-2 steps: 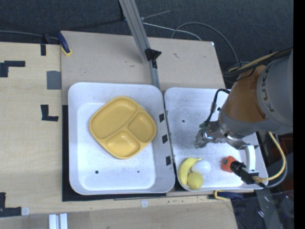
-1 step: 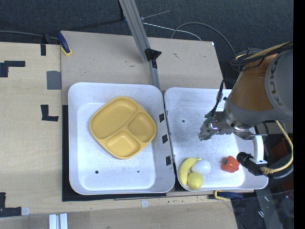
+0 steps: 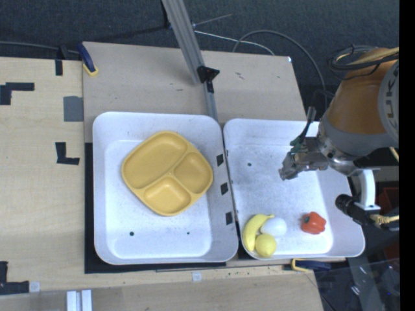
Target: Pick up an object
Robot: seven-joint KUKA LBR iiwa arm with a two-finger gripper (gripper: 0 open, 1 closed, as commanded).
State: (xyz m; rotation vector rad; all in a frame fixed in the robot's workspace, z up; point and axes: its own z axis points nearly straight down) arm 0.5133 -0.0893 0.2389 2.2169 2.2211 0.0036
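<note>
The gripper (image 3: 292,167) is seen over the right bin (image 3: 259,144), hung above bare white floor in the bin's far half, close to its middle. It is carried in from the view's right by the grey arm (image 3: 343,149), whose orange band (image 3: 360,102) is seen just behind the wrist. Whether the gripper is spread or closed cannot be told from this angle, as its tip is viewed from above as one dark mass.

The pickable pieces are all found nearer the front edge than the gripper, and well apart from it. A red pepper (image 3: 313,223) is seen in front of the gripper and a little toward the arm's side, lying alone on the bin floor. In front of the gripper and off toward the view's left, a cluster of three is packed into the bin's front corner: a banana (image 3: 253,227) is curved round a small white egg-shaped piece (image 3: 275,226), and a lemon (image 3: 265,245) is pressed against both, right at the rim.

Much farther toward the view's left of the gripper, across the wall shared by the two bins, the left bin (image 3: 110,238) is seen with a yellow divided plate (image 3: 167,172) lying flat in it, three compartments up, turned at a slant
</note>
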